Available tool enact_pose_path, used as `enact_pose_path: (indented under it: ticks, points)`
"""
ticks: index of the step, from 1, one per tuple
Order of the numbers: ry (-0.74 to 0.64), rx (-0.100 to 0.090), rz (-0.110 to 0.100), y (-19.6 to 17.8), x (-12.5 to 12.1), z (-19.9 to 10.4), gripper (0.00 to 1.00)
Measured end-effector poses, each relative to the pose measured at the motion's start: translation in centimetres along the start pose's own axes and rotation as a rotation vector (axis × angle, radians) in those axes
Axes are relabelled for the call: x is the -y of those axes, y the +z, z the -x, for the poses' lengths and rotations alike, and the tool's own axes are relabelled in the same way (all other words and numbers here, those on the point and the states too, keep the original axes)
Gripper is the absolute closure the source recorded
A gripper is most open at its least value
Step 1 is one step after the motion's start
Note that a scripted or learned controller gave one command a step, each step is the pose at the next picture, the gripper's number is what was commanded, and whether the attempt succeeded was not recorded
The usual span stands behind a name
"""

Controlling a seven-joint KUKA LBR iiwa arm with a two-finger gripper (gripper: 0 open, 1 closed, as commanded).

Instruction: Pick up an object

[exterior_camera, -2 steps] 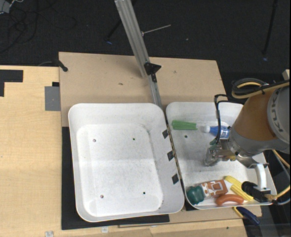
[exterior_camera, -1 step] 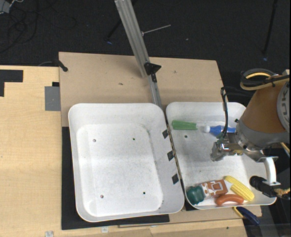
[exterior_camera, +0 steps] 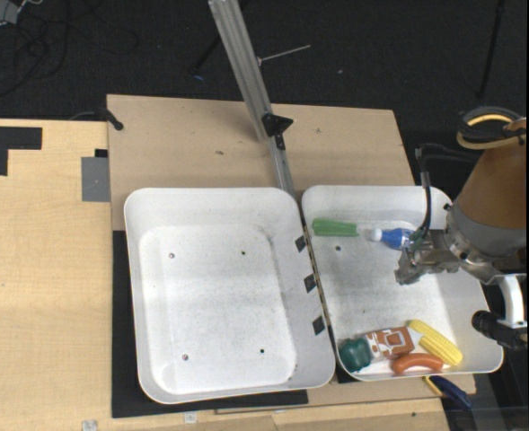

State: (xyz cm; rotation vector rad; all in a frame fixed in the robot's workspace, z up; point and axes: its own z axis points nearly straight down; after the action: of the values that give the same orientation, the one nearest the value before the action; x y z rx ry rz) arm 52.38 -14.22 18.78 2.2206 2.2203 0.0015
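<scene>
One blue-capped tube (exterior_camera: 388,235) just beside the fingers (exterior_camera: 411,268).

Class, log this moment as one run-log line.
gripper: over right bin | nearest: blue object | grasp: none seen | left bin

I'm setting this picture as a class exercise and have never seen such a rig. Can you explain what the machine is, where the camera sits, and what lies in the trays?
One camera looks down at a slant on a bench with two shallow white bins. The robot arm, grey and orange, reaches in from the right; its gripper hangs over the right bin. That bin holds a green stick, a blue-and-white item, a yellow corn-like toy, an orange piece and a dark green item. Nothing is visibly held.
</scene>
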Motion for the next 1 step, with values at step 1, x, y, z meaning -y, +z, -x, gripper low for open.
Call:
enact_pose_path:
  ticks: [1]
  points:
    - [-0.001, 0.000, 0.001, -4.66, -0.10, 0.09, 1.00]
